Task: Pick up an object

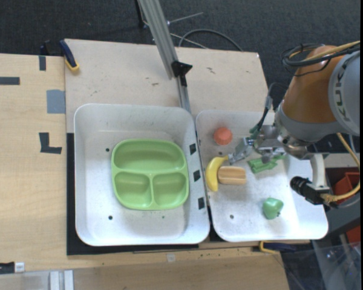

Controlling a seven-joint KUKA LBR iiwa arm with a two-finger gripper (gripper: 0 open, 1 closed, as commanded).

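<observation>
The approach step is judged in hand: the gripper, its state untellable, is poised at the bread roll's one o'clock; a descent is called for.

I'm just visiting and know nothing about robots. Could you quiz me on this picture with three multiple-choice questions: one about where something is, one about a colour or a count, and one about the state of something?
1. Where is the green tray?
A. In the left bin
B. In the right bin
C. On the bare bench

2. What colour is the round item at the back of the right bin?
A. Blue
B. Orange-red
C. White

3. How does the green tray lie?
A. Flipped over
B. Standing on edge
C. Flat, hollows up

Answers: 1 A, it sits inside the left bin. 2 B, it looks orange-red beside the yellow piece. 3 C, its three hollows face up.
</observation>
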